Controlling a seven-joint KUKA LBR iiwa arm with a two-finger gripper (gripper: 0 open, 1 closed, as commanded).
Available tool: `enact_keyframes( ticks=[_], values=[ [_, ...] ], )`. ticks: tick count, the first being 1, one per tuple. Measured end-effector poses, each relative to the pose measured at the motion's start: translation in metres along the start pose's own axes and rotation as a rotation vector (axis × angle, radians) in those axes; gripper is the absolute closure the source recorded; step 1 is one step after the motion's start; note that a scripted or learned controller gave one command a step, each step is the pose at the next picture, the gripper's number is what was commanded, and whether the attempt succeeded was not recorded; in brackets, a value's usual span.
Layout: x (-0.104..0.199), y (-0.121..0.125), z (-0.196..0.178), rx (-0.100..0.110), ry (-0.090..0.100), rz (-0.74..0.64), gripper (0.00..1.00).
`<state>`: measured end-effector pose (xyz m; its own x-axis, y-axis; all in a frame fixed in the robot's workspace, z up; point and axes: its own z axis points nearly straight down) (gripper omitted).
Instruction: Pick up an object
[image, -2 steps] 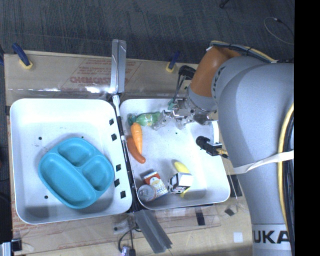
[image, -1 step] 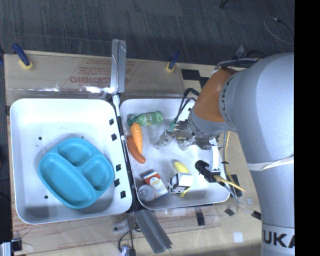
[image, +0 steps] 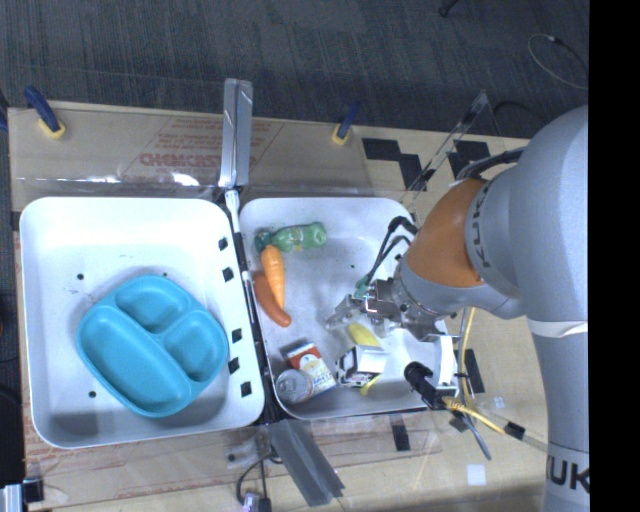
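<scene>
A: Start big. What is where?

B: The arm (image: 500, 250) reaches in over the right bin (image: 330, 215). The left bin (image: 60, 230) carries a blue divided tray (image: 150, 345) near its middle. In the right bin, an orange carrot (image: 272, 285) lies along the left wall, a green bottle (image: 295, 238) sits near the far left corner, and a small can (image: 305, 372) rests at the near edge.

A: And the gripper?

B: The gripper (image: 362, 310) hangs low over the right bin's near right part, just above a yellow item (image: 365, 335). Whether it is spread or closed I cannot tell; the wrist hides it, and nothing is visibly held.

A: So the target?

B: Likely that yellow item, with a black-and-white piece (image: 355, 365) just beside it toward the near edge.

A: How to do it well?

B: I would descend straight, centred on the yellow item, and close only once it is straddled.

A: Obstacles?

B: The neighbouring piece crowds it, and the near wall is close; a skewed approach could nudge both.
</scene>
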<state>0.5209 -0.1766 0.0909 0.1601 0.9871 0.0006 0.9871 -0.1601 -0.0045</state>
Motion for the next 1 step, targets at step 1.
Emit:
enact_keyframes(
  ticks=[1],
  values=[
    [0.0000,-0.0001,-0.0094,0.002,0.000,-0.003,1.00]
  ],
)
